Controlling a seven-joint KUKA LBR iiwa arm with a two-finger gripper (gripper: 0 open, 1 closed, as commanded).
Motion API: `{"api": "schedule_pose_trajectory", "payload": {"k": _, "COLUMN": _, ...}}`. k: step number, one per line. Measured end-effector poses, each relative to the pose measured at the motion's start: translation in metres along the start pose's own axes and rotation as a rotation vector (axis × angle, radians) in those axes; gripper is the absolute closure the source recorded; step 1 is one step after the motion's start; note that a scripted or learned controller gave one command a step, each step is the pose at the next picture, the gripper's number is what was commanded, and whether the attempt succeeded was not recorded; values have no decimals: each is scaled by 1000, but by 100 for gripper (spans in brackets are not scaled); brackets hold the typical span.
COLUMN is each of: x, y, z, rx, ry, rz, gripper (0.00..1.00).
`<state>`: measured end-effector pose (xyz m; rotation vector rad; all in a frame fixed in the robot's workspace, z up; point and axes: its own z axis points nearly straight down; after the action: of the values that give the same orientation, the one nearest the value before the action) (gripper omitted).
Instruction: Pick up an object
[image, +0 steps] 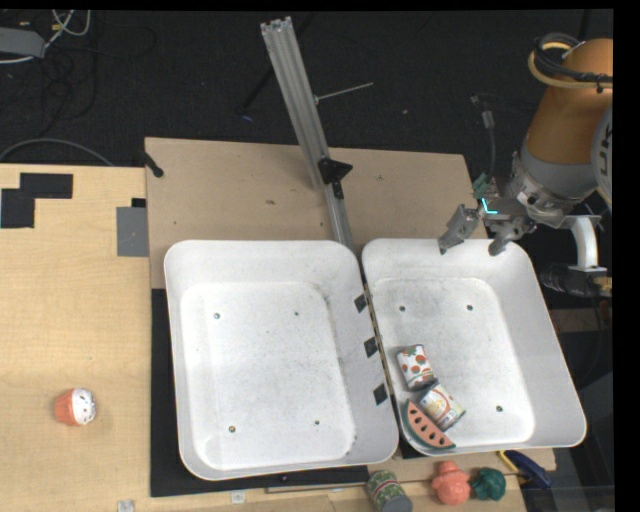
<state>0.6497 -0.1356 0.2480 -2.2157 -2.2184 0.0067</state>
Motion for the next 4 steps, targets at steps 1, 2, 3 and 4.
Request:
{"api": "schedule_pose_trajectory", "payload": {"k": 1, "x": 0, "y": 1, "z": -3, "rx": -5, "ry": -1, "rz": -2, "gripper": 0}}
{"api": "schedule_pose_trajectory", "payload": {"k": 2, "x": 2, "y": -4, "z": 42, "rx": 0, "ry": -1, "rz": 0, "gripper": 0}}
{"api": "schedule_pose_trajectory", "payload": {"k": 3, "x": -4, "y": -3, "z": 104, "rx": 1, "ry": 0, "rz": 1, "gripper": 0}}
{"api": "schedule_pose_trajectory", "payload": {"k": 4, "x": -2, "y": -4, "z": 158, "rx": 1, "ry": 0, "rz": 1, "gripper": 0}}
